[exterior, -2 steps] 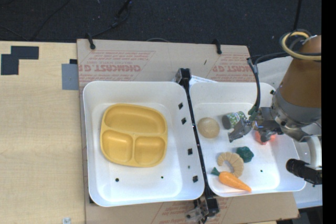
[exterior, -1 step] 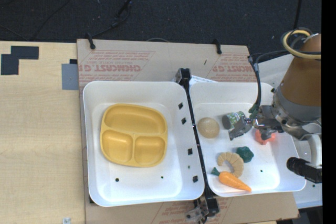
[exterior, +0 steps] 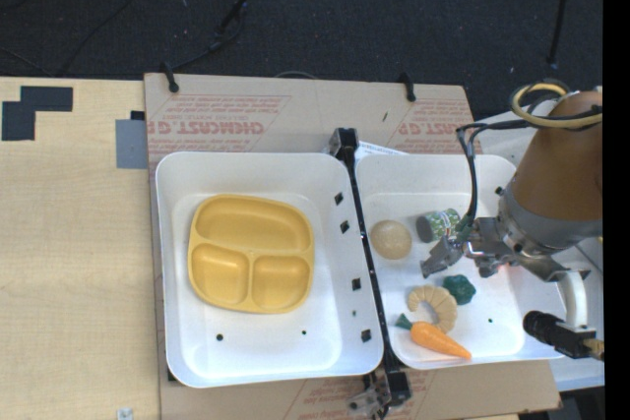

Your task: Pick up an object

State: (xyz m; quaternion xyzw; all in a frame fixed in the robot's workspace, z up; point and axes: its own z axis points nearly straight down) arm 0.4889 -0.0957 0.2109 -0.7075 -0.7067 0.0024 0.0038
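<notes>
Low over the right bin we see our claw; whether it is released or clenched we cannot tell. Just below it lies a dark green toy; further below, a croissant-like piece and a toy carrot. Left of it sits a pale ball. We judge the carrot light, stiff and slippery, best gripped across its thick middle.

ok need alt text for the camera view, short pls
The robot arm's gripper hangs low over the right bin among a carrot, beige ball and other small items. The left bin holds a yellow divided plate.
</notes>
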